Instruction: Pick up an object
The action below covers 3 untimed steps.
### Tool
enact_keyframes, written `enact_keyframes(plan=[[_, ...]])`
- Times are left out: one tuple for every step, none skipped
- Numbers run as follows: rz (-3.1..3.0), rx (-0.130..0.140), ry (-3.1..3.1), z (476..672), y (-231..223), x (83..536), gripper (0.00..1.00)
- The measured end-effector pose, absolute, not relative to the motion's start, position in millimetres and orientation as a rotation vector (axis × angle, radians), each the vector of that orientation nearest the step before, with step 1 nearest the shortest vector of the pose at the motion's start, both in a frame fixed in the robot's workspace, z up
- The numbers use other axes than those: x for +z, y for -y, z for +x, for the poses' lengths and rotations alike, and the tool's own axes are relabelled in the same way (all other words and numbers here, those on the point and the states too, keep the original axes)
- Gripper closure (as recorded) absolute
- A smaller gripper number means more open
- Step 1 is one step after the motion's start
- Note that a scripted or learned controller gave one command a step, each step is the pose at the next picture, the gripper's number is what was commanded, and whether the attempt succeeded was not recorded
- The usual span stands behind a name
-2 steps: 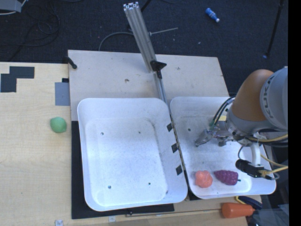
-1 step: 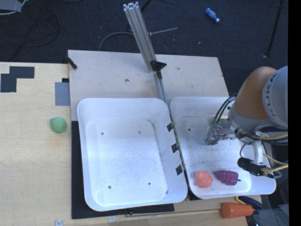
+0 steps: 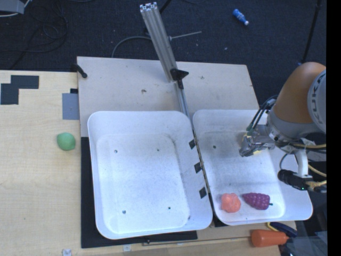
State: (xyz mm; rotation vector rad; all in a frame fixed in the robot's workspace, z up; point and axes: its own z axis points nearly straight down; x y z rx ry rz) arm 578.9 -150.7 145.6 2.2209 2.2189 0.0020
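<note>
A: Camera view. Where is the tool (image 3: 248, 149)?
B: Low over the right bin (image 3: 224, 129); its opening cannot be told.
A: And the objects?
B: Orange-pink lump (image 3: 230, 202) and purple grape cluster (image 3: 257, 200) lie near that bin's front edge, close together.

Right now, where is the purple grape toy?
The purple grape toy lies in the right bin, near its front edge, just right of the orange-pink toy and well below the gripper.
</note>
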Motion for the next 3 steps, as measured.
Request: enact_keyframes(plan=[[2.22,0.003,-2.22,580.3,145,189,1.0],[2.22,0.004,-2.218,581.0,145,241,1.0],[2.218,0.001,-2.225,586.7,98,246,1.0]])
